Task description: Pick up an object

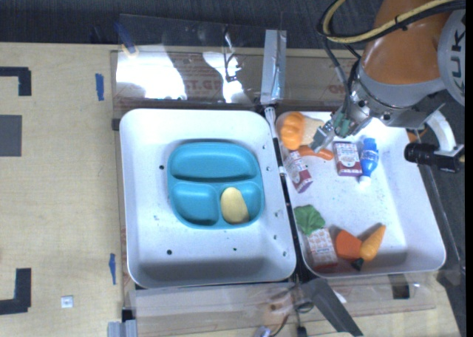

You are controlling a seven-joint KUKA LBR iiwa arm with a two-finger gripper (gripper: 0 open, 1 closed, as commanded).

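— Inspector, what lettering did you read?
— Only part of a dark letter "U" on the arm's grey housing [452, 47]. Print on the small red-and-white packet [346, 158] and carton [319, 245] was too small for you to read.

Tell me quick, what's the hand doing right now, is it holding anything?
Hand: low in the right bin beside the orange pumpkin-like toy; open or closed, and any hold, cannot be told.

Orange rounded item [293, 129], lying just left of the tool [325, 138]; red-and-white packet [346, 158] flat just right of it; blue-capped piece [369, 155] tilted beyond; small carton [298, 171] below-left.
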